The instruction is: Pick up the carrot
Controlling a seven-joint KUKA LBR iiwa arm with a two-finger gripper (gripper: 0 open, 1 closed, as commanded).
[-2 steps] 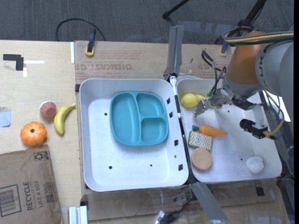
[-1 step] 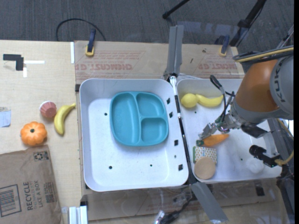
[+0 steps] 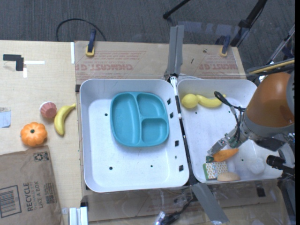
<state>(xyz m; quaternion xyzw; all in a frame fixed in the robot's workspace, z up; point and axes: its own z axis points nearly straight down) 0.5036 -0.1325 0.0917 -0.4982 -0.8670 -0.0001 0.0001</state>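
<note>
Carpet (image 3: 117, 8), dark grey, across the whole back of the scene, with black stand legs (image 3: 187, 1) slanting over it and a black cable loop (image 3: 75, 25) lying at the bench's far edge. Pale wood bench top (image 3: 37, 78) on the left, a brown cardboard sheet (image 3: 126, 60) printed in red behind the bins, pinned by two yellow clamps (image 3: 90, 50).

On the bare wood: a banana (image 3: 62, 118), a small pink round item (image 3: 48, 109) just beside it, a little orange pumpkin (image 3: 33, 134) nearby, and a brown paper bag (image 3: 28, 186) marked RECYCLE at the near corner.

Left bin (image 3: 98, 125): white, shallow, carrying one teal divided plate (image 3: 139, 118) near its middle.

Right bin (image 3: 206, 125): a yellow gourd-shaped toy (image 3: 200, 101) along the far wall. Carrot (image 3: 228, 153) down near the front, lying flat on the white floor, with a green-and-white packet (image 3: 212, 170) and a beige rounded piece (image 3: 228, 176) just in front of it.

Arm coming in from the right, orange band (image 3: 272, 102) big and bright over the bin's right side. Gripper (image 3: 220, 148) low in the bin, right at the carrot's left end, touching or very nearly so. Grip state: impossible to tell from up here, too small and blurred. No clear sign of the carrot being held.
</note>
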